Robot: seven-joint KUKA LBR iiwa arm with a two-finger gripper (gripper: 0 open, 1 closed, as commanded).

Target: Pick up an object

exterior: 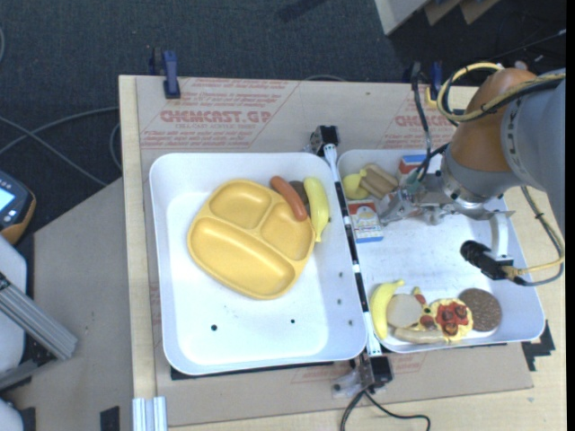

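We are seeing toy food lying in the right bin [530, 308]: a small carton [364, 222] by the left wall, a banana [384, 303], pizza slice [449, 317] and brown patty [484, 309] at the near edge. The gripper [402, 206] is hanging just right of the carton; its grasp we cannot tell. A yellow divided plate [252, 239] is sitting in the left bin [269, 335].

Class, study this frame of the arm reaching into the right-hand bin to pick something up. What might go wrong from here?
1. The gripper sits by a tight cluster near the divider, a small carton and yellow and tan toy foods; it may grab two or none.
2. Crowding the bin wall could cause a collision.
3. The yellow cable might snag.
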